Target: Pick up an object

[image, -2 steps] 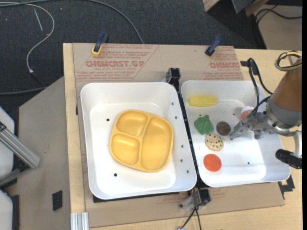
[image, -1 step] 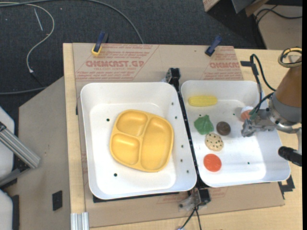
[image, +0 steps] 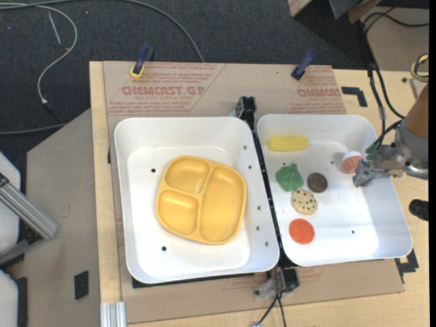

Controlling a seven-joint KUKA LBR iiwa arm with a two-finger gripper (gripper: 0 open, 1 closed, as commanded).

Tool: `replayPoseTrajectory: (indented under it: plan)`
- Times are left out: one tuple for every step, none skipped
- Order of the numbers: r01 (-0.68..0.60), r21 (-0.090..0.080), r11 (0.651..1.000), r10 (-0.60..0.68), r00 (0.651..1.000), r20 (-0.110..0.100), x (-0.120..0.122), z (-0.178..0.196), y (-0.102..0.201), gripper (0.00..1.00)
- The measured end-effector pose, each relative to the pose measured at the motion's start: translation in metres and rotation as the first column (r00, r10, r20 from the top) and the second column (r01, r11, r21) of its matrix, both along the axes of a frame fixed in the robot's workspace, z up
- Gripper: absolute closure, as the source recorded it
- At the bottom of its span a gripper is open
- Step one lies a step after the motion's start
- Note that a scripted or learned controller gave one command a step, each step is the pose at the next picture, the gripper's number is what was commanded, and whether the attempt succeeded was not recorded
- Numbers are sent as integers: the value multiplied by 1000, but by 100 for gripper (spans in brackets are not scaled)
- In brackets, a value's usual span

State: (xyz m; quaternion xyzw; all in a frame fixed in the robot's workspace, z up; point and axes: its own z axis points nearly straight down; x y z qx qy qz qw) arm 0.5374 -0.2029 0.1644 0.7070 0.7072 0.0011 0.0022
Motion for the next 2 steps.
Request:
replayPoseTrajectory:
  plan:
    - [-1,0,1000,1,1000,2,2,44,2,100]
    - [-2,0,1000,2,1000,1,3,80,2,100]
